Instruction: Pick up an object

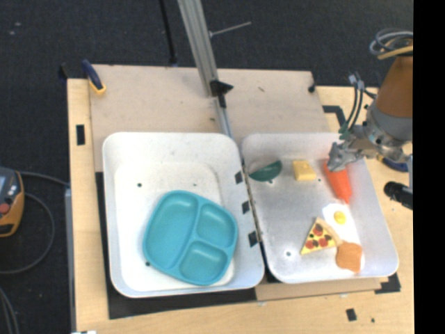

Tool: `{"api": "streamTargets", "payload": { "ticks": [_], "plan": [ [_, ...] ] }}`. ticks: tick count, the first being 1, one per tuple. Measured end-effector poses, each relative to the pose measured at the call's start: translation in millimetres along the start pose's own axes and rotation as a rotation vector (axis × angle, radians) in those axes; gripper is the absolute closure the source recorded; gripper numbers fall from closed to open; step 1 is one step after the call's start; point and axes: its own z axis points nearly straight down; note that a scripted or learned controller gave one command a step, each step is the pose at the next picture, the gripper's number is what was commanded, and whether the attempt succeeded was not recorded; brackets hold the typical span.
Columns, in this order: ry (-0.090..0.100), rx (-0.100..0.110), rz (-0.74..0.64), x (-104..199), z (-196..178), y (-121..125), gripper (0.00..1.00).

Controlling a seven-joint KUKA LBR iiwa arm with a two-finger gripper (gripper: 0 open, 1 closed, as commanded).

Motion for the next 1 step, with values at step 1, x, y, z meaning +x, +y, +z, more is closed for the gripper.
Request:
{"api": "streamTargets", "payload": {
  "ticks": [1],
  "plan": [
    [0.002, 0.004, -0.001, -1.1, -7.4, 0.8, 1.00]
  ]
}}
